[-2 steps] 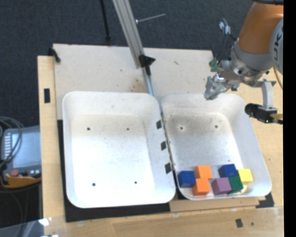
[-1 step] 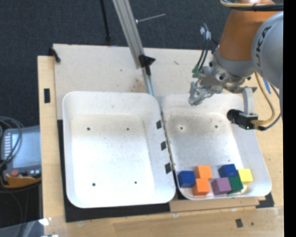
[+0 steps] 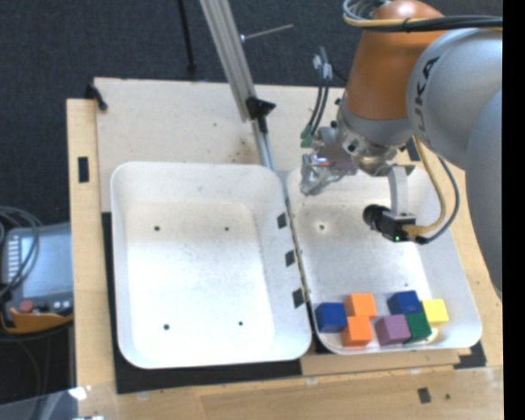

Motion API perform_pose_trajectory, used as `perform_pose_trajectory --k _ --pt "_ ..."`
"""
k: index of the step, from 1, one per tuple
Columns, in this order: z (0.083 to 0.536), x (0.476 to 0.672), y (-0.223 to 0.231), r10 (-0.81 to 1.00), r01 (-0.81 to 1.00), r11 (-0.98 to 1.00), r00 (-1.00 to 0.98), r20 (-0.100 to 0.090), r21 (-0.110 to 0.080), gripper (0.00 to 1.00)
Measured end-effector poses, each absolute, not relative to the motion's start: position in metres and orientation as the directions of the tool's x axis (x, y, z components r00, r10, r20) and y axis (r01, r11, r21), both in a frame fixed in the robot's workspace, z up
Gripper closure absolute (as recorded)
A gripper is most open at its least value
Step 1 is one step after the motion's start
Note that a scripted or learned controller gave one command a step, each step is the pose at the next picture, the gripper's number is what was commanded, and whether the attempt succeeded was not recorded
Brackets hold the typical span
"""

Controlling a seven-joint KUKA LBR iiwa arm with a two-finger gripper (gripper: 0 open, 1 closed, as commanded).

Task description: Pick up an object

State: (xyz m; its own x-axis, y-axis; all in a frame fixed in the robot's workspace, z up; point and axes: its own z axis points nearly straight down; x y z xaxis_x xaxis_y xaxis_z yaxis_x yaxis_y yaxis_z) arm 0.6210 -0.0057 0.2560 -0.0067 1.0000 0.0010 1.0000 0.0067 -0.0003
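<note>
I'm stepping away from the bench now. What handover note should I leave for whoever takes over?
Gripper: over the far end of the right bin, nothing visible between its fingers.
Objects: the blocks sit clustered at the near end of the right bin: two blue blocks, two orange blocks, purple block, green block, yellow block.
Done: nothing picked yet.
Left: move to the cluster, grasp one block, lift.
</note>
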Motion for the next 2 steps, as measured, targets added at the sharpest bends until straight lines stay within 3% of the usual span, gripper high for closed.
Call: perform_pose_trajectory --k 2 --pt "0.231 0.596 0.092 1.0 1.0 0.006 -0.006 0.001 -0.002 1.0"
